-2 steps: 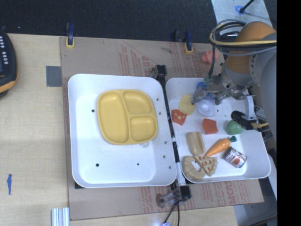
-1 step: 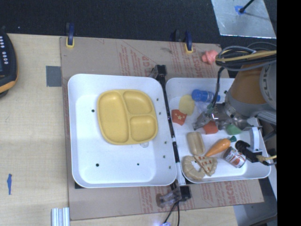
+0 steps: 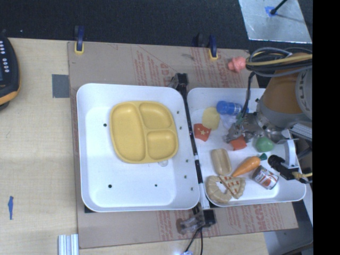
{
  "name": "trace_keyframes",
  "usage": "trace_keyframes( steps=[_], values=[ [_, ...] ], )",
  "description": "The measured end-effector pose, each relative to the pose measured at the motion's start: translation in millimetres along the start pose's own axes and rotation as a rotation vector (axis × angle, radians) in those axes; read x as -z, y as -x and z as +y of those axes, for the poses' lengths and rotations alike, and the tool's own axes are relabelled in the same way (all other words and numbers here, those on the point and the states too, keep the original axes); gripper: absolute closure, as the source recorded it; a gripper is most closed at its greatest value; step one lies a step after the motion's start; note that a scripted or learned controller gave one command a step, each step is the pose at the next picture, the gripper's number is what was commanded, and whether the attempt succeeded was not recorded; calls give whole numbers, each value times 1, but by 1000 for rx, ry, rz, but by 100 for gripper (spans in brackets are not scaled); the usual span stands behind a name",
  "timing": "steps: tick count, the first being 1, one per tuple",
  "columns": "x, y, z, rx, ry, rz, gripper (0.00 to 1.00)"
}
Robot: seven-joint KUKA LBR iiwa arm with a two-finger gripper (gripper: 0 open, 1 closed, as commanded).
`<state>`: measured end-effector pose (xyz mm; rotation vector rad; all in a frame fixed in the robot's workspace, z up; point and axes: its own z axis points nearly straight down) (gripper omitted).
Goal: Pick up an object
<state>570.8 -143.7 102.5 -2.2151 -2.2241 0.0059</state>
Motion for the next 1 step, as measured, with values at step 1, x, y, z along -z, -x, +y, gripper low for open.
trace_keyframes(
  steps=[1],
  values=[
    [96, -72, 51, 8, 14, 2, 100]
  ],
)
